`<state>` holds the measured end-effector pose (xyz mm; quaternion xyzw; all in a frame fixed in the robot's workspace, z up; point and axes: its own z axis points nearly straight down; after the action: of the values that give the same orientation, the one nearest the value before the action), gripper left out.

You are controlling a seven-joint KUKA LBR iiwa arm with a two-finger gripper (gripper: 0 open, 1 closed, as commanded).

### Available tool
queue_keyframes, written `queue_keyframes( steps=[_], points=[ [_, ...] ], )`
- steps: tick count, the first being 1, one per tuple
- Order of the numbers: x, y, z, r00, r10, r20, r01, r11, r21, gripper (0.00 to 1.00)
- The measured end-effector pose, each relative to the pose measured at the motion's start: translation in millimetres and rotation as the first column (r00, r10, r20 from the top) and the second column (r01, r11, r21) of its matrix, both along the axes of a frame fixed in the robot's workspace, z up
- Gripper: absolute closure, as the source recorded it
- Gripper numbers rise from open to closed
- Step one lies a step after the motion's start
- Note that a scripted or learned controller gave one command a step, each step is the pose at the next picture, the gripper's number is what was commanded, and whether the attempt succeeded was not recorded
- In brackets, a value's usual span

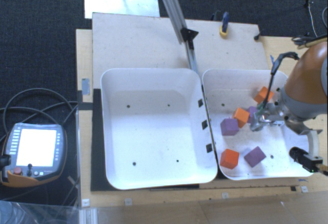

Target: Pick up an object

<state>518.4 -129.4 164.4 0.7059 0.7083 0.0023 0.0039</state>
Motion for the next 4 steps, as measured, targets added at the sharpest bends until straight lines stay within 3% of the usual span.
queue_keyframes(
  steps=[2, 4],
  points=[
    [8, 1, 118, 1.000, 0.002, 0.000, -0.002, 1.000, 0.000, 1.00],
    [58, 108, 89, 1.000, 0.007, -0.007, -0.007, 1.000, 0.004, 1.00]
  ],
)
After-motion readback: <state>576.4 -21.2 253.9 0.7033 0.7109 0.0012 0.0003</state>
